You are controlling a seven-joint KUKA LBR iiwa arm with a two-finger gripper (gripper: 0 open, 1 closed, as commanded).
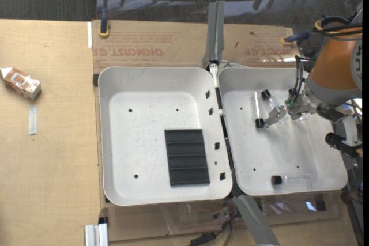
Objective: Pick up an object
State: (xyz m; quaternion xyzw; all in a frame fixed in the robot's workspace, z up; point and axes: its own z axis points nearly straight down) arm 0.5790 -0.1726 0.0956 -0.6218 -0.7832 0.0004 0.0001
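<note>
One claw (271,118) low in the right bin (323,184), fingers too small and blurry to tell. Just beside a clear tube (256,105). Another tube (293,180) near the front wall. Black block (187,156) in the left bin (115,124).

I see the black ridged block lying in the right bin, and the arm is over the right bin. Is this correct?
Not quite. The camera view shows the black ridged block lying in the left bin, not the right one. The rest holds: the arm is over the right bin.
</note>
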